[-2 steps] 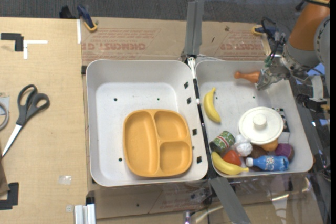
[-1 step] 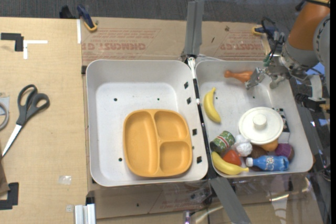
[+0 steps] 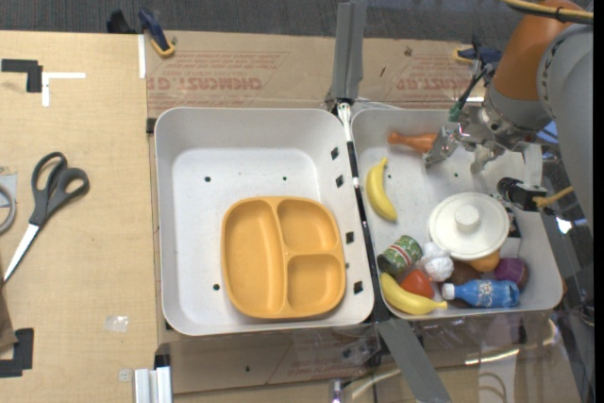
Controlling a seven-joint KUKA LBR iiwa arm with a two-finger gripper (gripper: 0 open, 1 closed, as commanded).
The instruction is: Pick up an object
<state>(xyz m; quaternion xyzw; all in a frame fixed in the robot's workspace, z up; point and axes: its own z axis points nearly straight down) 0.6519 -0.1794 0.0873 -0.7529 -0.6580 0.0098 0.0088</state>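
Camera view: the tool hangs spread wide above the right bin, gripping nothing; cardboard lettering unreadable.

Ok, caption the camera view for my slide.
KUKA arm's gripper hovers over right bin of toy food; orange divided plate sits in left bin.

Red printed lettering is running along the brown cardboard sheet lying behind the two shallow white bins, but it is appearing upside down and too blurred for reading.
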